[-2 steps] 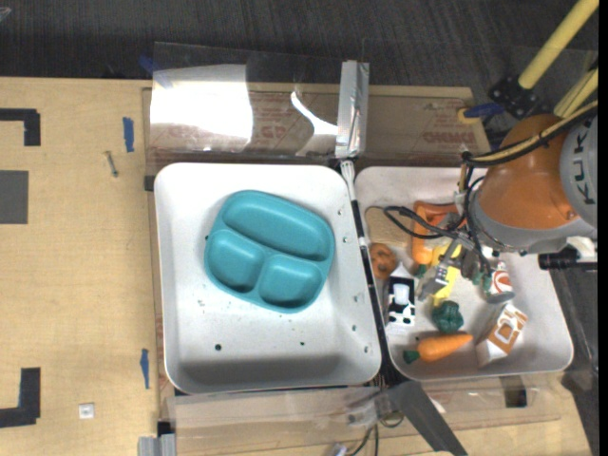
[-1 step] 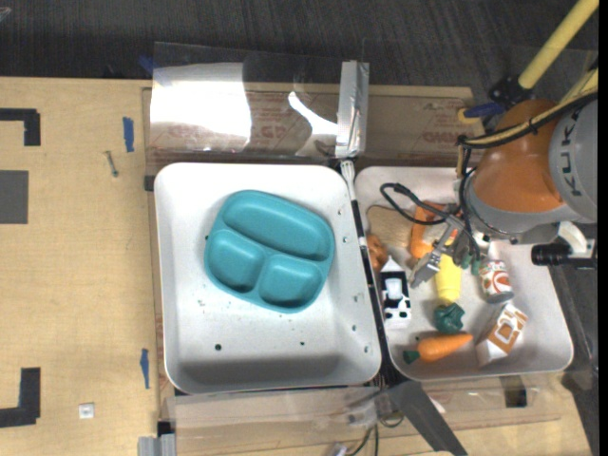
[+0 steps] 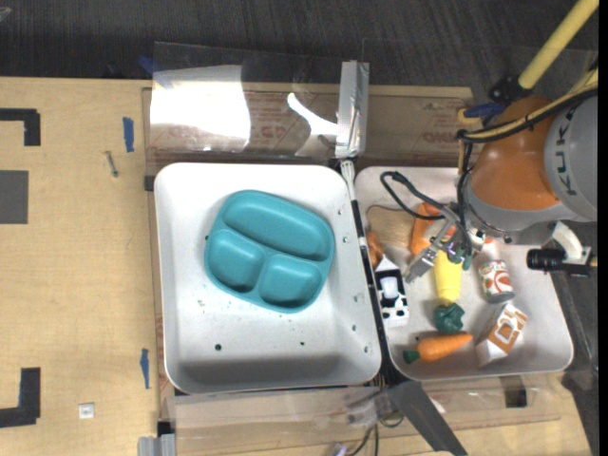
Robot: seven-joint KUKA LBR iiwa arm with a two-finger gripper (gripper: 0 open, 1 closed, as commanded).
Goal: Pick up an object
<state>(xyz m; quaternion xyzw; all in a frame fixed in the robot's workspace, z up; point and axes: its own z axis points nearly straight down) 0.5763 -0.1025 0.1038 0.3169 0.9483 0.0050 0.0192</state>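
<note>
The worktop (image 3: 66, 255) carries two shallow white bins side by side. The left bin (image 3: 180, 207) holds a teal divided plate (image 3: 269, 248): rigid, smooth plastic, probably too wide to grasp except at its rim. The right bin (image 3: 556, 335) holds the small items. The arm (image 3: 518, 164) reaches over this bin, with the gripper (image 3: 439, 247) low over the clutter; whether the fingers are apart or closed cannot be determined. Just beside the gripper stands a yellow toy (image 3: 447, 275), apparently light, stiff and slightly slick; grasp across its narrow middle. Below it lies a toy carrot (image 3: 443, 347), tapered, best taken mid-body. Two small printed cartons (image 3: 507, 329) sit at right, a black-and-white block (image 3: 389, 291) at left.
</note>
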